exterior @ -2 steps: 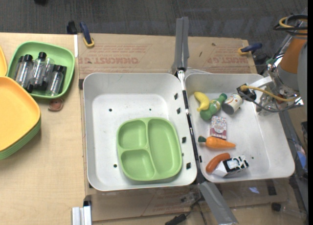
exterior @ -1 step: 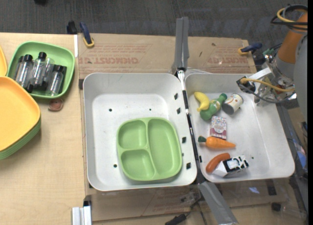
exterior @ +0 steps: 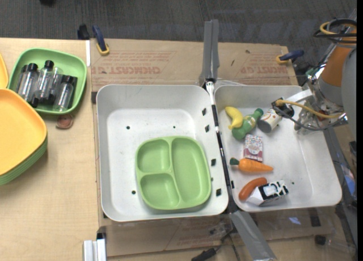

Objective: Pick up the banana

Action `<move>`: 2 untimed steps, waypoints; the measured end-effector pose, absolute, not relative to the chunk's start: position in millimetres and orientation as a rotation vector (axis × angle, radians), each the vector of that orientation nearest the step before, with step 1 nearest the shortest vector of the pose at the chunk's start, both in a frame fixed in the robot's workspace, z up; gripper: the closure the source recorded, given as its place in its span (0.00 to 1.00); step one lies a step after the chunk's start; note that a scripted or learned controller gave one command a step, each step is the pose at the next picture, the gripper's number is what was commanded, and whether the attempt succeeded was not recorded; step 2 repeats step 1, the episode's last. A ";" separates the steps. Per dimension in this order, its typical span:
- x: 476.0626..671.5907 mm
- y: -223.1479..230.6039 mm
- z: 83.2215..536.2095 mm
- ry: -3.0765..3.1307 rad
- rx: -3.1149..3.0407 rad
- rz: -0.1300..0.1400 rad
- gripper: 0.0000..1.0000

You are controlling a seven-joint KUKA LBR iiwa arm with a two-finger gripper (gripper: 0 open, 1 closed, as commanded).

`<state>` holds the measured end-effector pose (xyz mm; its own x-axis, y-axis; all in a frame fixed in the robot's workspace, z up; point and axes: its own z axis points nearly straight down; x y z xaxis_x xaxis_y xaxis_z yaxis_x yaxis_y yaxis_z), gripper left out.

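Roughly, camera view:
Gripper (exterior: 311, 119): hovers at the right bin (exterior: 326, 192)'s far right edge; jaw state cannot be told.
Banana (exterior: 233, 116): well left of it, touching a green bottle (exterior: 249, 122), so crowded for grasping.

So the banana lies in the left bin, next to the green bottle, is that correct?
Not quite. The camera view shows the banana in the right bin, not the left one. It does lie next to the green bottle, near that bin's upper left corner. The left bin holds the green tray.
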<state>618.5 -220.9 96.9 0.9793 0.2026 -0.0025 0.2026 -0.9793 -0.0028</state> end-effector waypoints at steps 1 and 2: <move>653.1 -193.5 152.9 -0.358 -3.121 0.003 1.00; 653.1 -193.5 152.9 -0.358 -3.121 0.003 1.00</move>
